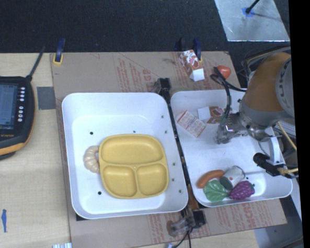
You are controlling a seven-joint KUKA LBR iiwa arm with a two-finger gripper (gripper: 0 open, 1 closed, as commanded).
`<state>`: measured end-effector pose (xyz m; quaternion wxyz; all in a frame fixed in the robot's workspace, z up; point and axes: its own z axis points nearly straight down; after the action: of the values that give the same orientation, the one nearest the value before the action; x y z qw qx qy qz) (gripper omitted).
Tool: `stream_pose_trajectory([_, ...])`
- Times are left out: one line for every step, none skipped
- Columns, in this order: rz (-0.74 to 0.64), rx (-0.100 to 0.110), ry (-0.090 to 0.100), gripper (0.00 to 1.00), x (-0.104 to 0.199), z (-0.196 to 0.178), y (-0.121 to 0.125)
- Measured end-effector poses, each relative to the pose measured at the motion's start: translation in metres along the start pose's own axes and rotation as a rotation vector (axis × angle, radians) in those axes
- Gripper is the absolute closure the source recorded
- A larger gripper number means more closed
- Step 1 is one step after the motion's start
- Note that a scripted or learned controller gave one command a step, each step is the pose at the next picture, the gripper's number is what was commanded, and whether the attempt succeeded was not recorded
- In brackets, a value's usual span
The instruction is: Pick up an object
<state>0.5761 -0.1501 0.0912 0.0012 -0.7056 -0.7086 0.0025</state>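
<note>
My gripper (222,136) hangs low over the middle of the right bin (215,159), just right of a pink-and-white packet (190,123). Nothing shows in its grasp. A small white cube (204,113) and a brown piece (216,112) lie behind it near the bin's back wall. Along the front wall lie an orange sausage (209,178), a green leafy piece (215,190), a silver can (232,175) and purple grapes (242,190).
The left bin (112,110) holds a yellow divided tray (132,165) and a beige lump (91,159) at its left side. A small carton (191,64) and a red-orange object (223,70) sit behind the right bin. A control tablet (5,114) lies far left.
</note>
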Motion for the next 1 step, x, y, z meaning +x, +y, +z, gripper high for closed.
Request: stream_pose_trajectory([0.000,-0.002,0.001,1.00,-0.0211,-0.0283,-0.0819])
